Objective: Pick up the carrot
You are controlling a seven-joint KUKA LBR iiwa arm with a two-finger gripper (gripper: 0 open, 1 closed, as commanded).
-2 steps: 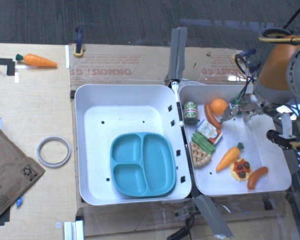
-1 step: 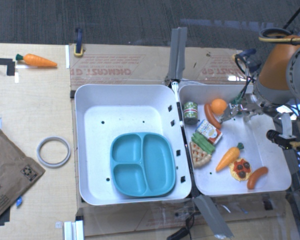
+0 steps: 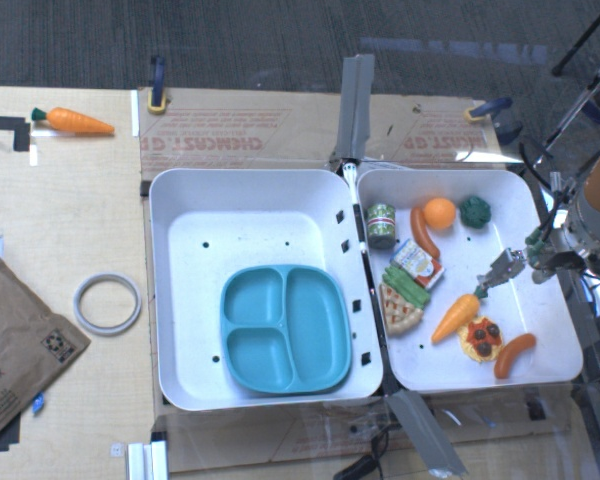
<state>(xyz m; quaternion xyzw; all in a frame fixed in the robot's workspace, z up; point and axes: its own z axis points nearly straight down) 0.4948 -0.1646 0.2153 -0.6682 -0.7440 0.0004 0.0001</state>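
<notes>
The carrot (image 3: pixel 454 317) lies in the right bin (image 3: pixel 540 208), orange with a green top, tilted with its tip toward the lower left. My gripper (image 3: pixel 498 270) hangs just above and to the right of the carrot's green top, reaching in from the right edge; nothing shows held in it. A second carrot (image 3: pixel 74 121) rests outside the bins on the bench at the far left.
Around the carrot lie a pizza slice (image 3: pixel 400 312), a snack box (image 3: pixel 416 261), a round tart (image 3: pixel 480 339) and a sausage (image 3: pixel 514 355). Further back are a can (image 3: pixel 381 225), an orange (image 3: pixel 439 213) and broccoli (image 3: pixel 474 210). The left bin (image 3: pixel 180 268) holds a blue divided plate (image 3: pixel 285 328).
</notes>
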